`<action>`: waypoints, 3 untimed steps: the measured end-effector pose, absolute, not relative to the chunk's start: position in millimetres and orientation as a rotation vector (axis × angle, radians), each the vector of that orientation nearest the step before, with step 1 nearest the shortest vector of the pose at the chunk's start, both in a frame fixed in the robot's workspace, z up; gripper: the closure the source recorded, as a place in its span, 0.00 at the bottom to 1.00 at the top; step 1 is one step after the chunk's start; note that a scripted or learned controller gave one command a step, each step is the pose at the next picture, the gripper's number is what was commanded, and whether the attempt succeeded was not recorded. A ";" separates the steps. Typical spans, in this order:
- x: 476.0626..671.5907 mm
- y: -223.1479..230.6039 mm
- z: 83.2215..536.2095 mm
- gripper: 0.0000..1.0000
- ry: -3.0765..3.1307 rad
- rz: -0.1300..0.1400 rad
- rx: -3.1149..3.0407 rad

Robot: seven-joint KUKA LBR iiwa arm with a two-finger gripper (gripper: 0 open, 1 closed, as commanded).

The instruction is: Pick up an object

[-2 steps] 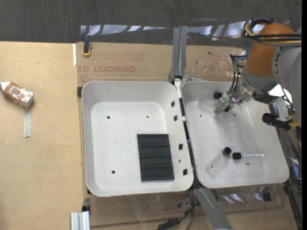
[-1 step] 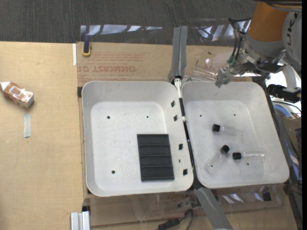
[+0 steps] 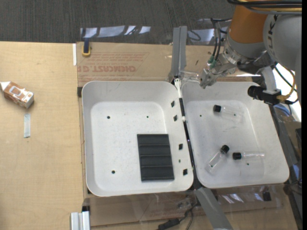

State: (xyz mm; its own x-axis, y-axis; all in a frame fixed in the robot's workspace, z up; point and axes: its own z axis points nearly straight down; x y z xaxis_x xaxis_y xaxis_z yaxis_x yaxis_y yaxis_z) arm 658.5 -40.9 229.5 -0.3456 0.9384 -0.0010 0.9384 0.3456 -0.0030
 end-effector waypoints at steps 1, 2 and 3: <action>659.0 -40.6 228.7 0.00 -2.578 0.003 -1.798; 625.4 -131.6 203.5 0.00 -2.594 0.004 -1.772; 628.7 -177.3 90.2 0.00 -2.572 0.005 -1.792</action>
